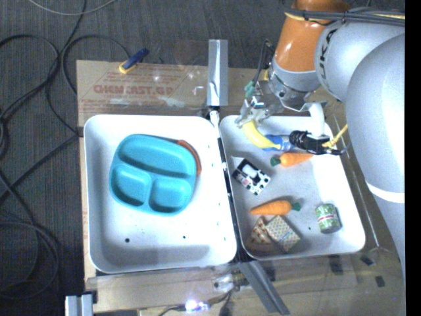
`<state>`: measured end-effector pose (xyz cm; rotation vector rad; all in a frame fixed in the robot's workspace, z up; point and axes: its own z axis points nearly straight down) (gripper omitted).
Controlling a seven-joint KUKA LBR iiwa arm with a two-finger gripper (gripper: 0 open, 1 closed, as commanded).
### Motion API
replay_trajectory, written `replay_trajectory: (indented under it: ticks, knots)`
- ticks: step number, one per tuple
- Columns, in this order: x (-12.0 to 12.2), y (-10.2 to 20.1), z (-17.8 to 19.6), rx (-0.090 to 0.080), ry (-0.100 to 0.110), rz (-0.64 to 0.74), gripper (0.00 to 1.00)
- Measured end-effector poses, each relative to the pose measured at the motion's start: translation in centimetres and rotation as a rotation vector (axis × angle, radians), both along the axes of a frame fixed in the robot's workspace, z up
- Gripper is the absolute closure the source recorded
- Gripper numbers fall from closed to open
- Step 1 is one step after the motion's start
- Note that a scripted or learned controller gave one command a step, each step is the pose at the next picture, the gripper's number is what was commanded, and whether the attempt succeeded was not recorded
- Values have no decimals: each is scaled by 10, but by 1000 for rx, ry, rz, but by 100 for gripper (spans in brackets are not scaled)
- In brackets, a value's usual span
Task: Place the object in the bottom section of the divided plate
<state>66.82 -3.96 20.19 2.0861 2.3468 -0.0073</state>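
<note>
A patterned box (281, 232) is seen nearest the camera, in the right bin (332, 183), right of the divided plate (155, 151) and closer to the viewer than it. A brown piece under the box's plate-side edge is partly covered and cannot be identified. Just beyond the box, also right of the plate, a carrot (270, 207) and a green can (327, 217) are laid apart from each other. A black-and-white block (252, 176) is set nearest the plate, and a second carrot (296, 158) lies beyond it.

The plate is set in the left bin (131, 236), its two small sections turned toward the camera. An orange edge (193, 151) is glimpsed at the plate's far right rim, mostly hidden beneath it.

The banana (255, 134) is found in the right bin's far corner, right of the plate and well apart from it. Its far end is covered by the claw (253, 112), so whether it is gripped, and whether the claw is wide or narrow, cannot be told. A blue thing (279, 139) beside the banana is too small to name.

The arm (375, 78) is brought in from the plate's right, its grey bulk cut off by the frame. Its orange band (306, 28) is tilted toward the plate, with the claw pointed down.
</note>
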Motion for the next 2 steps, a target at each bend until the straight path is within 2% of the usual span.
replay_trajectory:
  ticks: [1, 2]
  knots:
    - [0, 83, -7, 3, 1, 165, 100]
    - [0, 143, 19, 4, -3, 457, 100]
